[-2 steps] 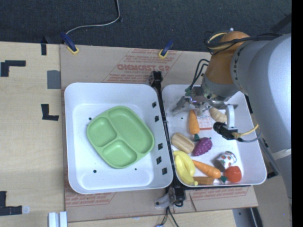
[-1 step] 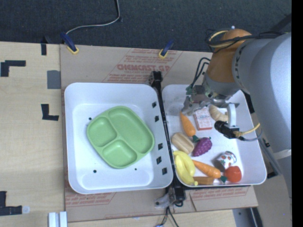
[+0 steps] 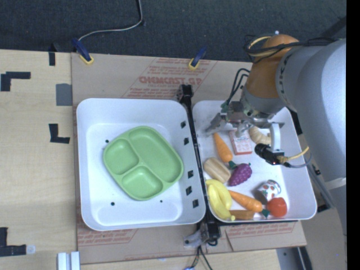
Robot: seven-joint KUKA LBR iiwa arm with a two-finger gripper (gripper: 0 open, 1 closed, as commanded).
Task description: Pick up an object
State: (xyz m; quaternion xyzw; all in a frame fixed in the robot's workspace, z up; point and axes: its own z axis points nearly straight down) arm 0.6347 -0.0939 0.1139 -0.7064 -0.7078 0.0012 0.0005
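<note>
Carrot (image 3: 223,147), the small orange one, lies in the right bin (image 3: 304,176) just below and slightly left of the end effector (image 3: 235,124), and seems the likeliest object to be picked. Its long axis runs from upper left to lower right. The end effector hovers over the bin's upper part; I cannot tell how wide it stands. Around the carrot: a pink-and-white card (image 3: 243,145) just right of it, a bread roll (image 3: 216,169) and purple grapes (image 3: 240,174) just below. A green divided plate (image 3: 143,162) sits well to its left in the left bin (image 3: 90,167)
</note>
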